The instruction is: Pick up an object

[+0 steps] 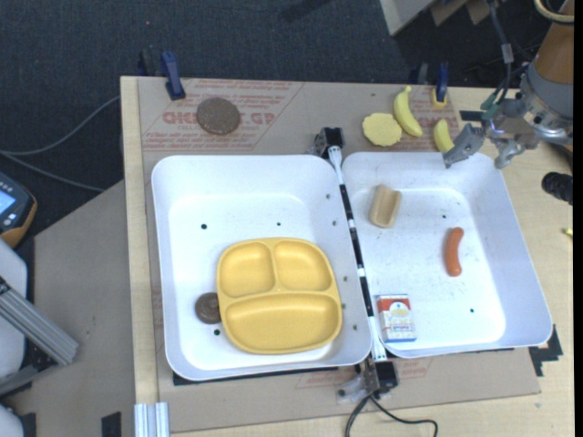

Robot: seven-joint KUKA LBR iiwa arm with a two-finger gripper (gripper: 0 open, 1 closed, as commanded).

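The right bin contains three candidate objects: a tan block near its upper left, an orange sausage-shaped piece right of centre, and a small red-and-white carton lying flat at the lower left, close to the divider between the bins. These three lie well apart from one another, with bare bin floor between them. The gripper is located above the upper right corner of this bin, over its rim; its two fingers are spread apart with nothing between them. Just beyond that rim, on the counter, rest a yellow banana, a flat yellow disc touching or just beside it, and a second small yellow piece immediately left of the gripper. The left bin holds a yellow three-compartment tray and a brown disc at the tray's left edge. A second brown disc lies on the counter behind the left bin. Blue clamps grip the counter's far edge. The floor is dark carpet, with cables crossing it on the left.
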